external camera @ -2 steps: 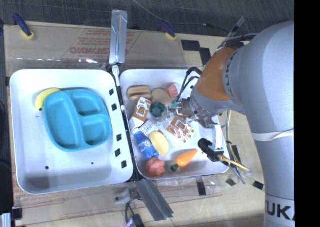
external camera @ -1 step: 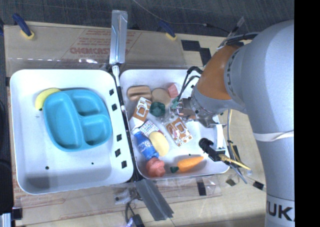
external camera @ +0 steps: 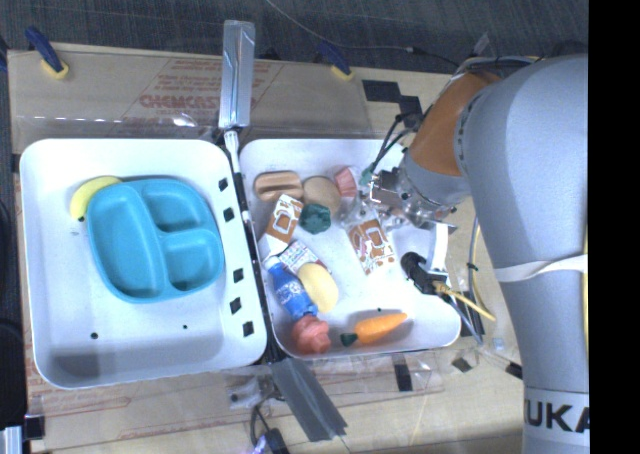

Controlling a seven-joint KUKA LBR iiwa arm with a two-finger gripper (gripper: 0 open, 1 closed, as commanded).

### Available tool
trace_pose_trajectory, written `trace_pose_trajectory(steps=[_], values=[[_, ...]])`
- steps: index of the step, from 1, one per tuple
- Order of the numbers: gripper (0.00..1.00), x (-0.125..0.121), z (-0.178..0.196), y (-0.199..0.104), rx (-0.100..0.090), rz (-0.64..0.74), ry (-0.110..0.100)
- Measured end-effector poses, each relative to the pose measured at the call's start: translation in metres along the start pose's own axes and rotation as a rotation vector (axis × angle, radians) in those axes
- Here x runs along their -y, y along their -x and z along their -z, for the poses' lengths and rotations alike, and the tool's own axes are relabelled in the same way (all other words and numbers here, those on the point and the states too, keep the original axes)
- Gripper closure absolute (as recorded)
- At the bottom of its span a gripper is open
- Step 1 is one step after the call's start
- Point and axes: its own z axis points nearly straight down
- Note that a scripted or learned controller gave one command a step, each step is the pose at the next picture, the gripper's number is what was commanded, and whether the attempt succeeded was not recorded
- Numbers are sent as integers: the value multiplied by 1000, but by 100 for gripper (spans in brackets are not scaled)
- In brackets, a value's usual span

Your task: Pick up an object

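The right bin [external camera: 440, 327] holds several small items. Along its far side lie a bread roll [external camera: 278, 183], a beige lump [external camera: 320, 190] and a pink piece [external camera: 346, 181]. A teal object [external camera: 317, 217] sits beside a brown-and-white carton [external camera: 284, 219]. A second such carton [external camera: 371, 246] lies mid-bin. Toward the front are a blue bottle [external camera: 291, 291], a pale yellow fruit [external camera: 319, 285], a red item [external camera: 310, 334] and a carrot [external camera: 380, 326]. My gripper [external camera: 368, 198] hangs low over the bin, just right of the pink piece and above the second carton.
The left bin [external camera: 60, 342] holds a blue divided tray [external camera: 155, 235] with a banana [external camera: 90, 193] tucked at its far left corner. A metal divider [external camera: 237, 72] stands between the bins. The grey arm [external camera: 520, 182] covers the right bin's right rim, with black clips and cables [external camera: 420, 274] below it.
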Motion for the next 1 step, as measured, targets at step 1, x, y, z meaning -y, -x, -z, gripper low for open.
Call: trace_pose_trajectory(steps=[1], values=[[100, -35, 81, -54, -1, -16, 1]])
